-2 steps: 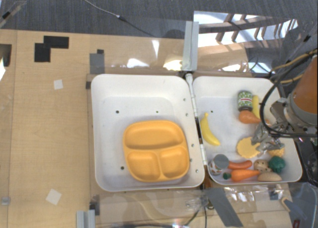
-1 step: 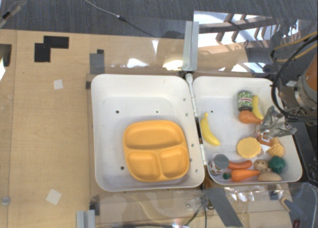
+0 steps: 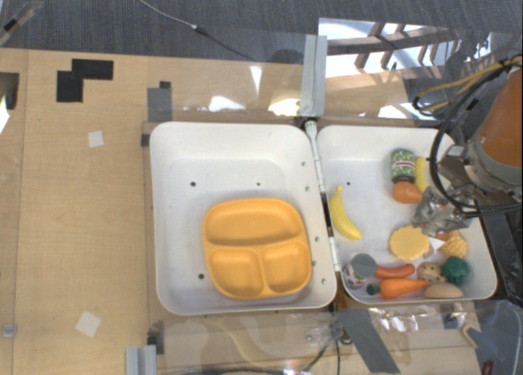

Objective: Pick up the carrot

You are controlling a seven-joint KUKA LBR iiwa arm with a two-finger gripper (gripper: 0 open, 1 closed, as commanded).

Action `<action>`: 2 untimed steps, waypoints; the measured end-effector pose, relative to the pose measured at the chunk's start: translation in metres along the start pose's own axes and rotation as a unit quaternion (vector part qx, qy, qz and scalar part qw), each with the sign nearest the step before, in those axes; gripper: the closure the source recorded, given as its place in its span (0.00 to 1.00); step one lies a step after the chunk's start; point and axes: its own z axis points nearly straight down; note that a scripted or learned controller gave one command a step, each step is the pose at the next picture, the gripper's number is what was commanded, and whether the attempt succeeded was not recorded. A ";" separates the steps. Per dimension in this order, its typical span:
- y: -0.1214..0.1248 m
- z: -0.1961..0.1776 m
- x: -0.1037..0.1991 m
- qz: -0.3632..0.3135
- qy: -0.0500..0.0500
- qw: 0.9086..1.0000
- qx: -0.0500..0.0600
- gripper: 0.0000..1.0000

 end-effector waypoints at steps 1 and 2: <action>0.030 0.042 0.010 -0.058 0.000 0.998 0.000 1.00; 0.022 -0.033 0.020 -0.207 -0.001 0.978 0.003 1.00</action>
